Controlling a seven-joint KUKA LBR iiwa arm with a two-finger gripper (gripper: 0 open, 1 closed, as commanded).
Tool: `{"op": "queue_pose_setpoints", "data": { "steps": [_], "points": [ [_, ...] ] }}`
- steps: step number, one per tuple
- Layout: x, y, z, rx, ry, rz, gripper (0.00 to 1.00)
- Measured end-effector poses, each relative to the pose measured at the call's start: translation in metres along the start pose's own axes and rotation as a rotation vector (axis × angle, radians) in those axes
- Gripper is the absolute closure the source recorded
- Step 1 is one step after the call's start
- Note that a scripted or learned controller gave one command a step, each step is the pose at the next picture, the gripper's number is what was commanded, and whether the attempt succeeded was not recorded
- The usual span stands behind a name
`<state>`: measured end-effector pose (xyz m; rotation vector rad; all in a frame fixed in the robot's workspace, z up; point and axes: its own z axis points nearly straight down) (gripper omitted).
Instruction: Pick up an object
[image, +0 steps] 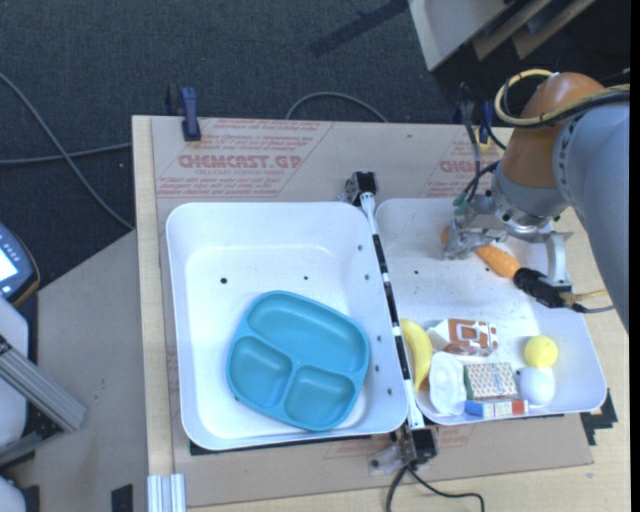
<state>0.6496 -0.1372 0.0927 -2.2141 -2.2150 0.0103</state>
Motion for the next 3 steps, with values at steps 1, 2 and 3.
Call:
{"op": "queue_pose_setpoints", "data": {
  "steps": [1, 2, 3],
  "points": [
    [-0.057, -0.018, -0.058, -0.018, -0.007, 0.004, 1.0],
    [-0.053, -0.018, -0.055, -0.014, -0.005, 0.0, 0.0],
    [-0.076, -0.036, 0.012, -0.006, 0.003, 0.002, 0.0]
  ]
}}
